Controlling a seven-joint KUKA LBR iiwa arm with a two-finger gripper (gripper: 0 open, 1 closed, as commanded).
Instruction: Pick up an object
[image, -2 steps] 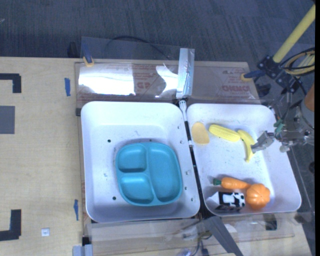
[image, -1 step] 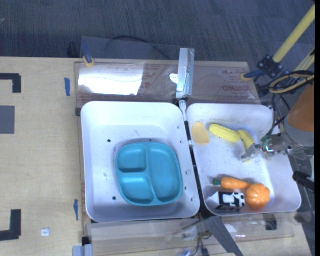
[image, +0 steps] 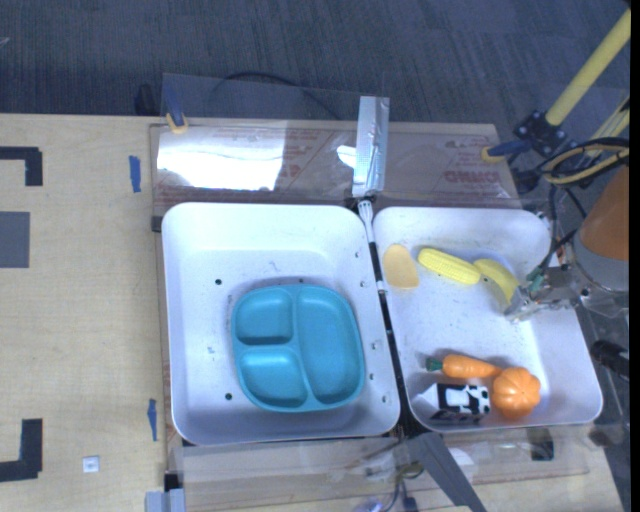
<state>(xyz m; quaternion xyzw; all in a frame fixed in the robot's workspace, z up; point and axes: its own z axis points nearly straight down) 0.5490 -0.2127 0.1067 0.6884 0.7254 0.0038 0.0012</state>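
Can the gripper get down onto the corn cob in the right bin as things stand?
Probably yes. The corn cob lies uncovered on the right bin floor, and the gripper hovers just beside it; only the banana crowds one end.

The left bin (image: 190, 240) holds a blue divided plate (image: 297, 346) with three compartments, lying toward the bin's near edge and closer to its right wall than its left. On the wooden bench (image: 70, 300), strips of blue tape (image: 134, 172) sit beside the left bin's far-left and near-left corners, and black corner marks (image: 28, 165) lie toward the bench's left edge. Behind both bins a clear plastic sheet (image: 230, 160) runs along the far edge, with a strip of silver tape (image: 371, 145) standing at the point where the two bins meet.
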